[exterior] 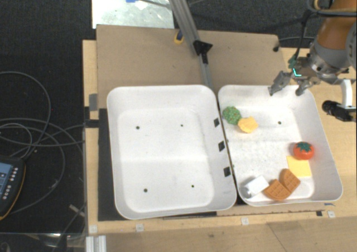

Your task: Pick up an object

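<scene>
Left bin: the shallow white plastic bin (162,150) on the left of the bench shows a bare floor with four small dark dots.
Divider: three small black clips (221,146) sit along the edge where the two bins meet.
Right bin: the shallow white plastic bin (279,108) on the right holds all the toy food.
Broccoli: a small green toy broccoli floret (231,115) lies near that bin's upper left corner.
Yellow piece: a rounded yellow-orange toy food piece (248,125) lies just beside the broccoli, to its lower right.
White block: a small white rectangular block (256,185) rests at the near edge, touching the waffle.
Waffle: two brown toy waffle pieces (282,185) lie near the lower right corner.
Cheese: a flat yellow square toy cheese slice (300,166) lies just beside the waffle.
Tomato: a red toy tomato with a green stem (303,150) sits at the cheese's upper edge.
Gripper: the grey two-finger gripper (290,87) hangs over the right bin's far rim, fingers spread apart, with nothing between them, well apart from every toy.
Arm: the orange-banded wrist (334,36) rises at the right.
</scene>
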Robot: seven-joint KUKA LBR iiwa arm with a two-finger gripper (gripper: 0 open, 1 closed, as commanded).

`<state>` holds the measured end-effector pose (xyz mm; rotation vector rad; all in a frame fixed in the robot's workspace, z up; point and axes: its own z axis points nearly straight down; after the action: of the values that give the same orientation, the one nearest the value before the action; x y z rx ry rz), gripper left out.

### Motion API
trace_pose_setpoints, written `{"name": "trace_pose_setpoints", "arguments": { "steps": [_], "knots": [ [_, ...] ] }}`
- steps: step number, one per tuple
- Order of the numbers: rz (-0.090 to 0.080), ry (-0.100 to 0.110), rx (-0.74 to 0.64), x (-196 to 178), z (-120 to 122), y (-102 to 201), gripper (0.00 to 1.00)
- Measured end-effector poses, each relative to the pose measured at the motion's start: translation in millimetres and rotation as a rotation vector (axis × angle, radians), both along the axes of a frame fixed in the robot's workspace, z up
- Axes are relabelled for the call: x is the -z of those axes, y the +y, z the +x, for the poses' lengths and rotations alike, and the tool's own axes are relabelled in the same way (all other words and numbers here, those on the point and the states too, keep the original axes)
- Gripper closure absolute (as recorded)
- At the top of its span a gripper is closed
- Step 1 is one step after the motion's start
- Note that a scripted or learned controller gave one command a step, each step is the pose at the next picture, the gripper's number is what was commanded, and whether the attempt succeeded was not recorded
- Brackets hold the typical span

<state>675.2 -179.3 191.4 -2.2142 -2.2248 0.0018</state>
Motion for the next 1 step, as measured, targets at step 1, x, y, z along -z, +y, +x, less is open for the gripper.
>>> {"name": "trace_pose_setpoints", "arguments": {
  "steps": [1],
  "knots": [
    [-0.002, -0.004, -0.002, -3.2, 1.0, 0.2, 0.0]
  ]
}}
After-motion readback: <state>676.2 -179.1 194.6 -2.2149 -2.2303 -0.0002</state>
